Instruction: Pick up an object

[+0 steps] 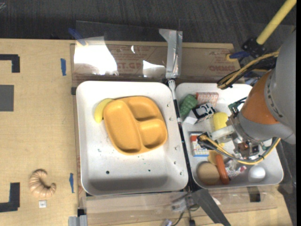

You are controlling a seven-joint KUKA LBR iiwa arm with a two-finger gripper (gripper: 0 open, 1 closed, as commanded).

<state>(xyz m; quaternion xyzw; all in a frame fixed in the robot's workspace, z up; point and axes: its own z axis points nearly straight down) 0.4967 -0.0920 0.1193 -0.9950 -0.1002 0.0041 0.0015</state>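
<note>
1. Reaching in from the right of the camera view, the arm (pixel 277 102) hangs over the right bin (pixel 277 173), its orange band above the wrist and the gripper (pixel 237 149) low among the clutter.

2. The task names no particular thing, so the candidates are what lies closest beneath the wrist. An orange carrot-shaped piece (pixel 220 166) lies just left of the gripper and a little toward the near edge, its long axis running slantwise from upper left to lower right. A tan round object (pixel 207 172) sits touching it on the left. A yellow item (pixel 219 121) stands just beyond the gripper, toward the far wall. A green object (pixel 188 105) lies farther off, near the divider.

3. I judge the carrot-shaped piece the likeliest target, as it lies nearest the tool.

4. The left bin (pixel 89 140) holds a yellow divided tray (pixel 134 124), well apart from the arm.

5. Cables and the wrist housing cover the tool's tip, so I cannot tell whether it is spread or closed, nor whether anything sits in it. A pale rounded thing (pixel 257 173) near the bin's corner is too blurred to name.
</note>
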